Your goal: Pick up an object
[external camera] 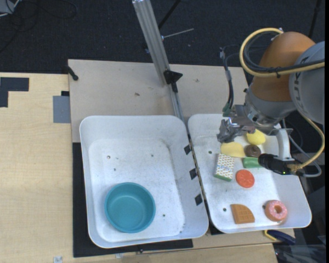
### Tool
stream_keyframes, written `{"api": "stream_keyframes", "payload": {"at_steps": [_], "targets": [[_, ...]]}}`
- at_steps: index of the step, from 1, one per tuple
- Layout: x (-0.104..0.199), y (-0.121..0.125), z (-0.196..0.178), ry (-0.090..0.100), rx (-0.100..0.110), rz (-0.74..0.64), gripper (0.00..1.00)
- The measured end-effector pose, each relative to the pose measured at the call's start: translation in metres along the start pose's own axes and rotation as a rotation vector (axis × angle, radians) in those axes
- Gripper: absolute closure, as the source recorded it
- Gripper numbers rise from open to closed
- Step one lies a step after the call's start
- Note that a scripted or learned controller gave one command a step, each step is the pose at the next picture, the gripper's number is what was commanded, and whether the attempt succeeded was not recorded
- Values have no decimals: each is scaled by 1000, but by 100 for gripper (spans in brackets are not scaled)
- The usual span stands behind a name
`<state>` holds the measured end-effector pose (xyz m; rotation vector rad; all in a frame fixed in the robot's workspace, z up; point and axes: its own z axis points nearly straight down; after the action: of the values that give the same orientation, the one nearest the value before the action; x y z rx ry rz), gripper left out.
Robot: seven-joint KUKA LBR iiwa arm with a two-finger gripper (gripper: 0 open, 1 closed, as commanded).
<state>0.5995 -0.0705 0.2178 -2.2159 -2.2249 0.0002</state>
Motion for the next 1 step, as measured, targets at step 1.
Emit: {"api": "stream_keyframes", "payload": {"at_steps": [1], "targets": [[58, 18, -4, -1, -1, 0, 100]]}}
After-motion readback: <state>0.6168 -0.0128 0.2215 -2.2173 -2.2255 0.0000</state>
